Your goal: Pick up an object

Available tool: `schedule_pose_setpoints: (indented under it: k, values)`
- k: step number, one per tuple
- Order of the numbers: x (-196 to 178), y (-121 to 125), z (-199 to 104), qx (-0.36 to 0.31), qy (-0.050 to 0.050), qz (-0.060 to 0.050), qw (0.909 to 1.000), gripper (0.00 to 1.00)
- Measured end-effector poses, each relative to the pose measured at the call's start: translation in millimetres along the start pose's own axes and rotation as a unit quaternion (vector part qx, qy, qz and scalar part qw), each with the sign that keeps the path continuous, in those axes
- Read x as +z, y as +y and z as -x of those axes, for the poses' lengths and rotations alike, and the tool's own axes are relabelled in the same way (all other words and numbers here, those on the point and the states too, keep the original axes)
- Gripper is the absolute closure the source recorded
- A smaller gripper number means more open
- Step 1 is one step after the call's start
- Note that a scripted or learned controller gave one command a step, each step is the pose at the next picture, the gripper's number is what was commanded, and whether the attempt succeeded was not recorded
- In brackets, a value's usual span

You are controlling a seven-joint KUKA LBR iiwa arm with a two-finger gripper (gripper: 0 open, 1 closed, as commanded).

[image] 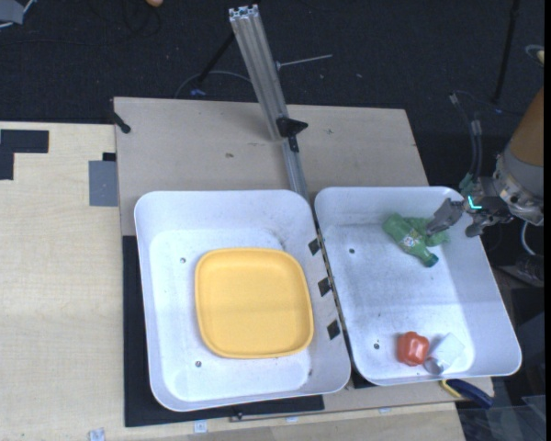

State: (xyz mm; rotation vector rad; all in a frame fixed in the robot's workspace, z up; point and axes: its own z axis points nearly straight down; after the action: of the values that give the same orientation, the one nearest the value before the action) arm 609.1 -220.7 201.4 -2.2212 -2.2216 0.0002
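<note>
From my remote seat: gripper (pixel 461 211) at right bin's (pixel 386 361) far right edge, finger spread I cannot tell. Green object (pixel 410 235) lies touching or just beside it, no readable label. Red object (pixel 412 347) near bin's front corner, well apart. Yellow plate (pixel 253 302) in left bin (pixel 161 237).

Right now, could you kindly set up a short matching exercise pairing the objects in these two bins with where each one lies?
Things:
1. yellow plate
2. green object
3. red object
4. gripper

Places:
A. near corner of the right bin
B. far part of the right bin
C. left bin
D. over the right bin's far right edge

Pairs: 1-C, 2-B, 3-A, 4-D
</note>
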Motion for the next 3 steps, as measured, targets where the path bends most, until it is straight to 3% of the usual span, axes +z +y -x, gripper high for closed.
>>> schedule_pose_setpoints:
  k: [1, 3]
  values:
    - [0.0, 0.0, 0.0, 0.000, 0.000, 0.000, 1.0000, 0.00]
    - [104.1, -6.6, -10.0, -0.001, 0.001, -0.002, 1.0000, 0.00]
